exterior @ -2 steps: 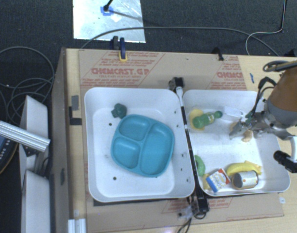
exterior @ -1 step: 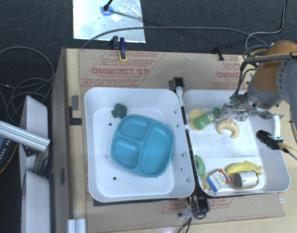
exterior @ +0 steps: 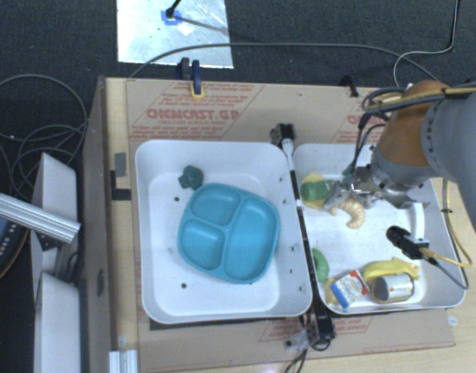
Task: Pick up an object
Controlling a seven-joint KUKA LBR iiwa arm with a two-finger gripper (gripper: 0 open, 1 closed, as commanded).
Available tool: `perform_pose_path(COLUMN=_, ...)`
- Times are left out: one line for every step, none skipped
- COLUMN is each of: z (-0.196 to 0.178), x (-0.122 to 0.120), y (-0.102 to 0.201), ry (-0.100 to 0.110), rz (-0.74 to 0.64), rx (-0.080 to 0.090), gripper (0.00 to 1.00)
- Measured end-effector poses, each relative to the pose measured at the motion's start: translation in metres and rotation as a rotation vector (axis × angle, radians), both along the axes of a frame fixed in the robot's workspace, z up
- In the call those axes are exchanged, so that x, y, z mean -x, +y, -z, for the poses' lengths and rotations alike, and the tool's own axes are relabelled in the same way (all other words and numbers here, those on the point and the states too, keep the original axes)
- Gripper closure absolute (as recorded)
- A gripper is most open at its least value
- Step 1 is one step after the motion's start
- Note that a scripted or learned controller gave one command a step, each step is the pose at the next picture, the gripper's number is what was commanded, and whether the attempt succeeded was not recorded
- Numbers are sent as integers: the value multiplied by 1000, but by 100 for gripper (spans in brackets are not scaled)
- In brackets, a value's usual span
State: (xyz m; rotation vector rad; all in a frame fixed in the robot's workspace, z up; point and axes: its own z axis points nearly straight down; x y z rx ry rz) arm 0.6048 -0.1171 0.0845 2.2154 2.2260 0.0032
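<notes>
Cardboard-topped bench on dark carpet with loose cables, two white bins: left bin holds blue divided plate, right bin has tan curved toy under gripper, grip state unclear.

Two bins (white); one blue tray.

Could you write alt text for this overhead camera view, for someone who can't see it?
A grey robot arm with an orange band reaches from the right into the right white bin, its hand low among small toys, including a tan curved piece and a yellow-green toy. The left white bin holds a blue divided plate and a small dark green object.
</notes>
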Motion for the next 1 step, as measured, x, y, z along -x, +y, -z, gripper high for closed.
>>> perform_pose_path(z=1, x=69, y=-20, ry=2, rz=4, rx=2, gripper=0)
